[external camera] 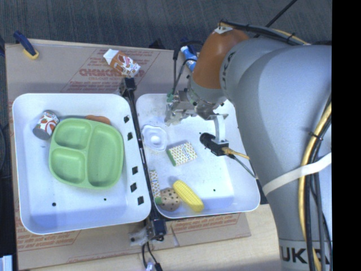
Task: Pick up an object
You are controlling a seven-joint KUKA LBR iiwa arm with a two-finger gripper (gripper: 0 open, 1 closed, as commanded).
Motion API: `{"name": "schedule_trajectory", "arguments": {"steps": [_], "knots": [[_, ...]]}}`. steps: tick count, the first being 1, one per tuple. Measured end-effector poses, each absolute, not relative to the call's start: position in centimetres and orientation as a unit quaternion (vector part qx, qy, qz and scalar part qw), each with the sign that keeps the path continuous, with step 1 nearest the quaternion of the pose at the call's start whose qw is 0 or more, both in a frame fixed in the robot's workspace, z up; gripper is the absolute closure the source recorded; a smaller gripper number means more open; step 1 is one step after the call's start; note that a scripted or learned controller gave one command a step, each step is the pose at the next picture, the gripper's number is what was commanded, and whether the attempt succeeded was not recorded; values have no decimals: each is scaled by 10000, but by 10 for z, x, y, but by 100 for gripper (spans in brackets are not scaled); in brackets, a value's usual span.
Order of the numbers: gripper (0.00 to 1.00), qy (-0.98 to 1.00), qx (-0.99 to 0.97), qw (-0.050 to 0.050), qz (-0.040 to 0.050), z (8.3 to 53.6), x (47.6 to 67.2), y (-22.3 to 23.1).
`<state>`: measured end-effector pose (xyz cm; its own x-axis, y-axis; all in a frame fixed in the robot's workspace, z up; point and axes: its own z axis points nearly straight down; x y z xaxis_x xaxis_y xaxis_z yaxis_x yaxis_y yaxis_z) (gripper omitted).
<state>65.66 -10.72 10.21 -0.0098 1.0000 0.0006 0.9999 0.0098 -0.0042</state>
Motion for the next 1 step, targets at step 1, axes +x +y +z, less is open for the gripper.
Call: {"name": "schedule_trajectory", "arguments": {"steps": [1], "knots": [[100, -7100, -7042, 3, -15, 194, 657, 7]]}}
